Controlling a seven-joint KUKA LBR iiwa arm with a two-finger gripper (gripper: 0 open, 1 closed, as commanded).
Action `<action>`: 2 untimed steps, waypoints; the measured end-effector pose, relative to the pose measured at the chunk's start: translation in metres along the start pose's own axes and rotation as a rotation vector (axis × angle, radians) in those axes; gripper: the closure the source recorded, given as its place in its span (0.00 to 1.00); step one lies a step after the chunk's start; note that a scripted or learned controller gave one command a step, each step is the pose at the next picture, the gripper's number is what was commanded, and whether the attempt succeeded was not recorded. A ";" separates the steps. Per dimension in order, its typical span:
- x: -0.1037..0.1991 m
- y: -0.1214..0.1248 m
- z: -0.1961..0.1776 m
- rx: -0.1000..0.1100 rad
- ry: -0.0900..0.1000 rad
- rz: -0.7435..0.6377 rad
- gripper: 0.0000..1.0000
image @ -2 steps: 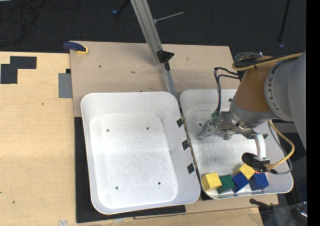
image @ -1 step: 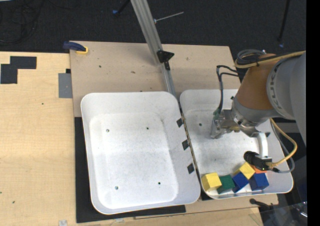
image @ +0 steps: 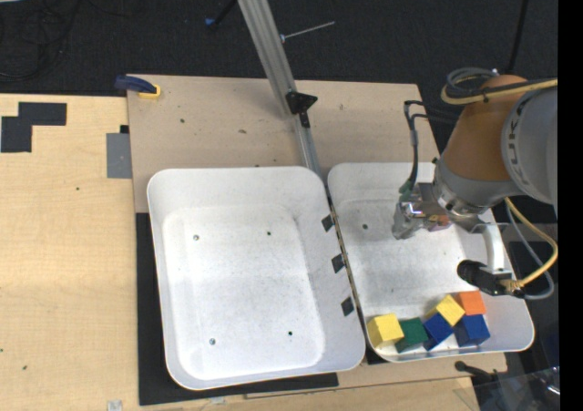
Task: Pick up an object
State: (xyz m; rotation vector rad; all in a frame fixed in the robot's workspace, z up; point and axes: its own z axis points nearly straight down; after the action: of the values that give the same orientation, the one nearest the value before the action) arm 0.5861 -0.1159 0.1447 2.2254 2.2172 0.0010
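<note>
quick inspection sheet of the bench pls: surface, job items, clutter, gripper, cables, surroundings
Surface: wooden bench bearing two white bins, left bin and right bin, side by side.
Job's things: cluster of blocks at the right bin's near edge: yellow block, green block, second yellow block, orange block, blue blocks.
Clutter: blue-and-yellow object at the bench's far left corner.
Grippers: gripper above the right bin's middle, apart from the blocks; finger state unclear.
Cables: yellow and black cables by the wrist.
Surroundings: aluminium rail leaning over the bench; dark floor behind.
</note>
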 end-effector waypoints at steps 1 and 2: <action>0.006 0.007 -0.057 -0.003 0.000 -0.005 1.00; 0.006 0.007 -0.067 0.002 0.000 -0.006 1.00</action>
State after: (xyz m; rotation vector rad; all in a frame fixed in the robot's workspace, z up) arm 0.5932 -0.1103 0.2113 2.2197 2.2247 -0.0006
